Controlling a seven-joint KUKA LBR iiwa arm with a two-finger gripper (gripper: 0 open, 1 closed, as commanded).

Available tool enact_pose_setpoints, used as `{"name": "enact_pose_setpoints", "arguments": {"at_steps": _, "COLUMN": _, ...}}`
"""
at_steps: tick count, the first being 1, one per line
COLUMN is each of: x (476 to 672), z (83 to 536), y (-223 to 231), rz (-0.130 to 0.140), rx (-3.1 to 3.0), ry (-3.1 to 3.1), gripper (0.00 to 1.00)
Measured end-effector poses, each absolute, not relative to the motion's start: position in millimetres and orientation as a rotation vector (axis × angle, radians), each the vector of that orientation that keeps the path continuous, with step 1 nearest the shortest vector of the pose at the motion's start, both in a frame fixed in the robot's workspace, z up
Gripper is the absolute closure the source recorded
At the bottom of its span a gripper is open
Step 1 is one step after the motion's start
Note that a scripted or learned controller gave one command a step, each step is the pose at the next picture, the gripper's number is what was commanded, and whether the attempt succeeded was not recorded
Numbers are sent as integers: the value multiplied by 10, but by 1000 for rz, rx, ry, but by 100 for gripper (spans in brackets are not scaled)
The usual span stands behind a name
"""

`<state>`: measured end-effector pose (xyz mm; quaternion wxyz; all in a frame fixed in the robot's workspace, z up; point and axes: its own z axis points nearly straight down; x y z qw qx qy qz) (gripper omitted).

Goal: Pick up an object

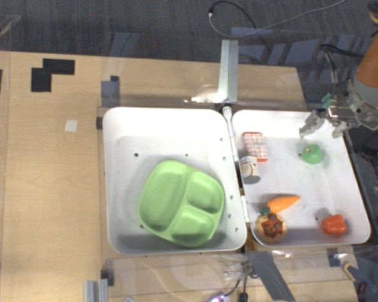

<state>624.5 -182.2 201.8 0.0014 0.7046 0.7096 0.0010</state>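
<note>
Camera view: tool (pixel 323 126) fingers spread, nothing between them, poised over right bin (pixel 359 187) just above green round object (pixel 312 155). Green divided plate (pixel 181 202) in left bin (pixel 123 168).

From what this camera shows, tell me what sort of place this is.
Most likely a robotics lab test bench rather than a kitchen. Two shallow white bins sit side by side in a metal frame on a wooden bench, toy food such as a carrot lies in one, and a loose cable trails over grey carpet.
</note>
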Motion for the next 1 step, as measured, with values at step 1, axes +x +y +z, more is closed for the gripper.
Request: {"name": "enact_pose_setpoints", "arguments": {"at_steps": 1, "x": 6409, "z": 945, "y": -2044, "rz": 3, "rx": 2256, "ry": 2180, "gripper": 0}}
